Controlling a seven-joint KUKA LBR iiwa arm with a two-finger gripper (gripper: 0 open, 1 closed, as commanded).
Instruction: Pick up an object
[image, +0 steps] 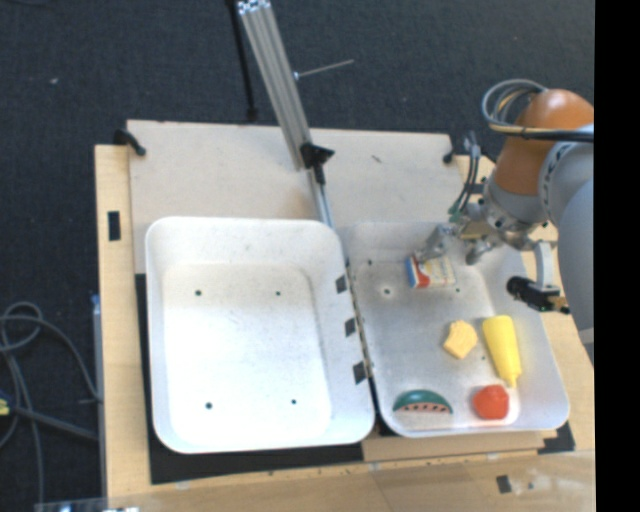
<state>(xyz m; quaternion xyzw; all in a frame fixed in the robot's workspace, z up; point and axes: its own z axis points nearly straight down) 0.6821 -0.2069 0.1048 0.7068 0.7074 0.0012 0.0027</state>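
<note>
Where the bench edge comes closest, the right bin (520, 425) shows its front rim, and just inside it lie a watermelon-slice toy (422, 403), green rind with a red top, and beside it to the right a round red piece (491, 402). A little further in, a long yellow piece (502, 348) lies lengthwise, its tip nearly touching the red one, with a small yellow wedge (460, 340) just to its left. Beyond those, towards the back of the same bin, sits a small carton (428, 272), white with blue and red on its left end. The gripper (450, 245) hangs right over the carton's far right side; from this angle you can't see what its fingers are doing, and the carton looks to be resting on the bin floor. The grey arm (565, 200) with its orange band (530, 140) comes in from the right. The left bin (160, 300) lies alongside, the two rims touching. Further back, a slanted metal rail (280, 85) rises over the bench (230, 165).
</note>
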